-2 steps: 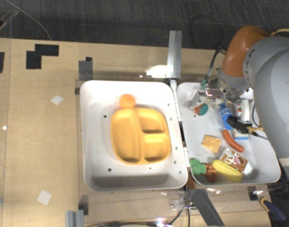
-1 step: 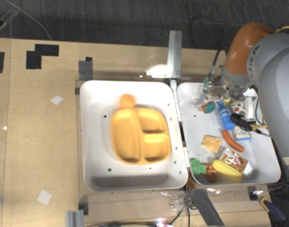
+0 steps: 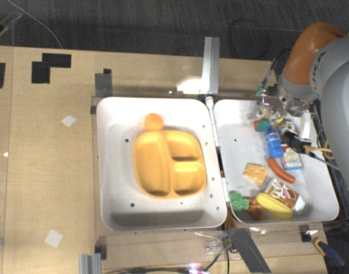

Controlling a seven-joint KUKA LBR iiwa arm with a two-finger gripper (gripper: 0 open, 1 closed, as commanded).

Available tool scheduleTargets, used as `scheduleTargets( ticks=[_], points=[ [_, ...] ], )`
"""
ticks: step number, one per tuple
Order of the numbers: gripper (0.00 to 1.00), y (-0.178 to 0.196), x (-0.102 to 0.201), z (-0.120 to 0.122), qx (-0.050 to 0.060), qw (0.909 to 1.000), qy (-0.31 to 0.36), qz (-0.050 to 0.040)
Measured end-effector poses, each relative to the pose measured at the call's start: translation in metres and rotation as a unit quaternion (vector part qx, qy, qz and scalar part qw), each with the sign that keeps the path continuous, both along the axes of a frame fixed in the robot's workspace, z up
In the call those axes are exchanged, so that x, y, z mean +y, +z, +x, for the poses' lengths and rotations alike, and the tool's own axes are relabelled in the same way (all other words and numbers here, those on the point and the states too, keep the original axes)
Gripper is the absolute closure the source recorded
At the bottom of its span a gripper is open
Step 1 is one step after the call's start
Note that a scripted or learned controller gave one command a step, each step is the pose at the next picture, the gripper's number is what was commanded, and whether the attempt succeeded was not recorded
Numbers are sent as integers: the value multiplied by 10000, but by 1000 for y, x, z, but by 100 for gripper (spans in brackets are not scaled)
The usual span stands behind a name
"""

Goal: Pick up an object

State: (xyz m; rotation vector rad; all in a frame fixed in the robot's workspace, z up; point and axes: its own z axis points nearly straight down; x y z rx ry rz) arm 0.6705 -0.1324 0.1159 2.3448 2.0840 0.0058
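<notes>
Hovering over the right white plastic bin (image 3: 320, 207), our hand (image 3: 273, 112) sits just above the small blue plastic bottle (image 3: 273, 144), its long axis running away from us; grip state we cannot tell.

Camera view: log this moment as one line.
arm: over right bin far corner | toys: in right bin | yellow tray: in left bin | grasp: none seen

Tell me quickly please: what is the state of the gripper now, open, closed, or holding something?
Gripper: cannot be told; it sits low over the far end of the right bin, among the small toys.
</notes>
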Motion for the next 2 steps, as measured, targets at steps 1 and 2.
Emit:
scheduleTargets(
  ticks=[1, 2],
  points=[
    [100, 13, 1, 2, -25, 10000, 40, -9],
    [100, 73, 63, -82, -26, 9996, -291, 15]
  ],
)
